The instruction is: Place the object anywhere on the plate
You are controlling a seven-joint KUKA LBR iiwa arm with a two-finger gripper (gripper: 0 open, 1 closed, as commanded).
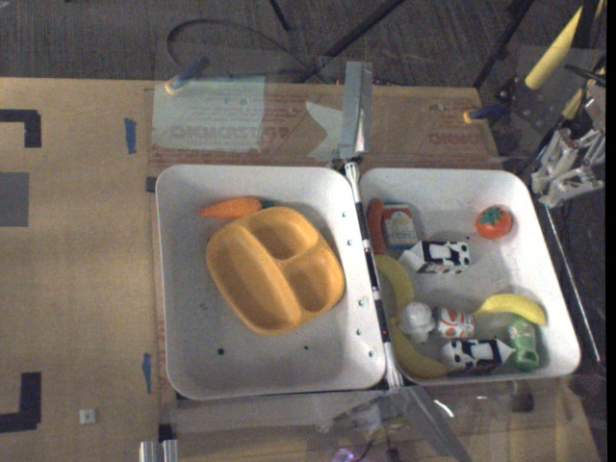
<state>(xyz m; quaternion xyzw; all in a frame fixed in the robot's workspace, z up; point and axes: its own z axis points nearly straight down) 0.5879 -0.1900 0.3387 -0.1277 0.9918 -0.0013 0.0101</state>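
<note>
**A:** Where do things lie?

**B:** Two white bins sit side by side on the table (77, 287). In the left bin (183, 354) a yellow plate (274, 268) with three compartments lies near the middle, turned at a slant. A toy carrot (231, 207) lies on the bin floor, its tip pointing left, right against the plate's far rim.

**A:** And the right bin?

**B:** The right bin (525, 189) is crowded. A tomato (493, 221) sits alone near the far right corner. Along the left wall are a reddish sausage-like piece (374, 224) and a small red-and-white carton (398, 227), with a cow-patterned milk carton (438, 255) lying just below them. A long banana (397, 287) curves down the left wall. A small bottle (438, 321) lies beside it, and a second banana (512, 306) lies by the right wall. A second cow-patterned carton (476, 354) and a green item (523, 346) are in the near corner.

**A:** Which one is the task's object?

**B:** I cannot tell; the carrot is nearest the plate.

**A:** The arm?

**B:** The arm (568, 166) has its pale end beyond the right bin's far right corner, over the table edge, apart from every item. Whether the jaws are apart or together I cannot tell.
</note>
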